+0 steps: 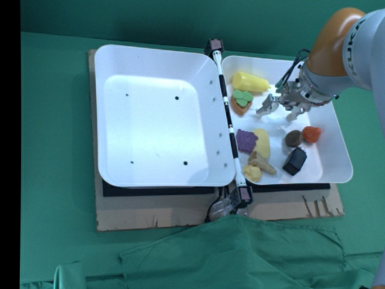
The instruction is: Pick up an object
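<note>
I see the gripper [280, 106] hanging over the upper middle of the right bin [337, 161], its fingers spread and nothing between them. Around it there is a bare white patch of bin floor, so that is the roomiest spot on this side. The toys crowd the bin's left and lower parts: a yellow corn-shaped piece [250, 81] near the top wall, a green-and-orange piece [242, 100] just below it against the left wall, then a purple piece [246, 140] touching a pale yellow one [262, 142]. Lower still, tan and yellow bits [257, 166] sit close to the front rim. To the right lie a brown round piece [293, 138], a red-orange one [311, 134] just beside it, and a black block [295, 161] below them. The left bin [102, 101] is open floor from wall to wall. The arm's wrist [328, 47] covers the right bin's upper right corner, and I cannot make out what the small toys really are.
</note>
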Controlling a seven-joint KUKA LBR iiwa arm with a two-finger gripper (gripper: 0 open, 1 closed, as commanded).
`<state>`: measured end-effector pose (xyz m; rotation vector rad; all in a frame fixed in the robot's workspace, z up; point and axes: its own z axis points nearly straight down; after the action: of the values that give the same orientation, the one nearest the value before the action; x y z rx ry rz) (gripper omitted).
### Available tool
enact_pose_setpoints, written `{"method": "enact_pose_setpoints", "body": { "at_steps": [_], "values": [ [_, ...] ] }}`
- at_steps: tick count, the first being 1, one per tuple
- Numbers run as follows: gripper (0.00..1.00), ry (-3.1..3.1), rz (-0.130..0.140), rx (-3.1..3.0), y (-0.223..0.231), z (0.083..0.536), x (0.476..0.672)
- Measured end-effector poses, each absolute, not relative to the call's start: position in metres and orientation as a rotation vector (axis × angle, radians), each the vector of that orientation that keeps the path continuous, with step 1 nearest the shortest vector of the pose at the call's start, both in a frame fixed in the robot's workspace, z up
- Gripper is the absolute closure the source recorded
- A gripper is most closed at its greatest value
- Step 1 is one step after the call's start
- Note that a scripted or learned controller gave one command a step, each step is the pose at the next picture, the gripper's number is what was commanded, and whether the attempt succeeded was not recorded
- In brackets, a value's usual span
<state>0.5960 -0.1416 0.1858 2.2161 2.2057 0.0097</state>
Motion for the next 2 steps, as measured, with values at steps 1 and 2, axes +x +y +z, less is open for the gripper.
{"method": "enact_pose_setpoints", "body": {
  "at_steps": [1,2],
  "values": [
    [0.00,2.202,0.014,2.214,-0.143,0.186,0.546],
    [0.00,2.198,0.017,2.213,-0.112,0.186,0.470]
  ]
}}
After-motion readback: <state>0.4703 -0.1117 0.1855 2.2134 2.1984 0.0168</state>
